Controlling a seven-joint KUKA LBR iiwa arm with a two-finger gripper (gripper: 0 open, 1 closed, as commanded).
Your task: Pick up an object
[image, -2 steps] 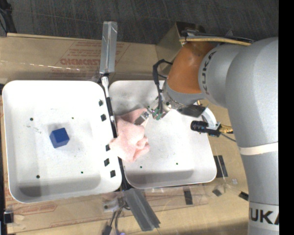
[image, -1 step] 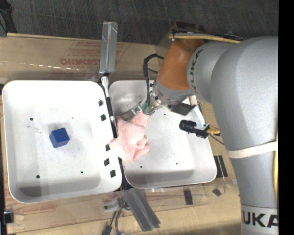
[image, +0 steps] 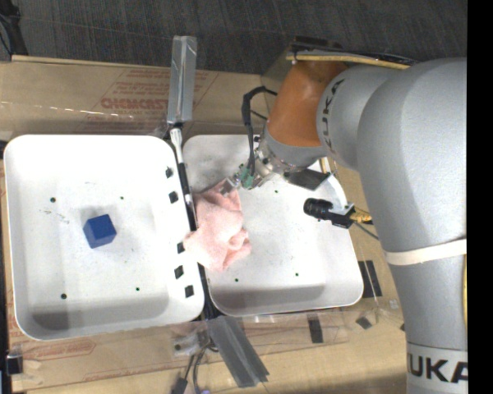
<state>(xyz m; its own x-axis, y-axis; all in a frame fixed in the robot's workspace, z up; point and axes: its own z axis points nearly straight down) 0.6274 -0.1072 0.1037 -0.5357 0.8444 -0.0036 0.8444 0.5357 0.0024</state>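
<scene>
1. Gripper [image: 248, 175] sits low in the right bin [image: 312, 290], near that bin's back-left corner, under the orange band of the arm [image: 394, 138]; whether it is spread or closed I cannot tell, since the wrist hides its tips.
2. Just at the gripper's lower-left lies the pink cloth [image: 218, 228], crumpled against the right bin's left wall, close by the divider between the two bins. Its upper end appears to touch or nearly touch the gripper, but nothing shows the cloth actually being held.
3. A blue cube [image: 99, 230] rests well apart in the left bin [image: 33, 310], left of that bin's centre.
4. The step in hand looks like a grasp on the cloth's upper end. To do it well, I judge the tool should press down into the thickest fold, not a thin edge, close fully, then lift straight up, clear of the wall.
5. The cloth's long axis runs from the bin's back-centre toward its front-left, slanting down along the left wall; the narrower end points up at the gripper, the broader bunched end points at the front edge.
6. Soft fabric may slip or drag, so a slow lift seems wise.
</scene>
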